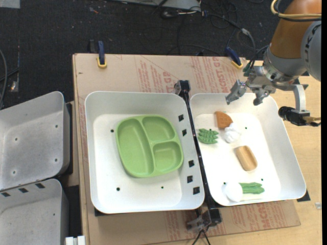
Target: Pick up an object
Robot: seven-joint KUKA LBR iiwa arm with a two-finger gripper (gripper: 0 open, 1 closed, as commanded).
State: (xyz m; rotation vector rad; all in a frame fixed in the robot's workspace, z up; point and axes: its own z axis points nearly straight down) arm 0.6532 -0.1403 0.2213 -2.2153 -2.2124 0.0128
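The arm (296, 29) reaches in from the right, its orange band above the wrist, and the end effector (248, 94) hangs above the far edge of the right bin (286, 137). Its two fingers stand spread wide with nothing between them; one fingertip (231, 97) points down toward the bin's far left part, the other sits further right.

The right bin holds several small objects, all lying on its floor. An orange-brown wedge-shaped piece (223, 119) is nearest the end effector, just below it in the view. Just beside that piece lies a small white lump (233, 134), and to the left of both is a green ridged item (208, 136), close to the bin's left wall. A tan bread-roll-shaped object (246, 157) lies near the middle. At the near edge, a white round piece (234, 191) touches a green ridged stick (252, 188).

The left bin (97, 152) holds a green divided plate (149, 145) with three compartments. Both bins rest on the brown surface (133, 73).
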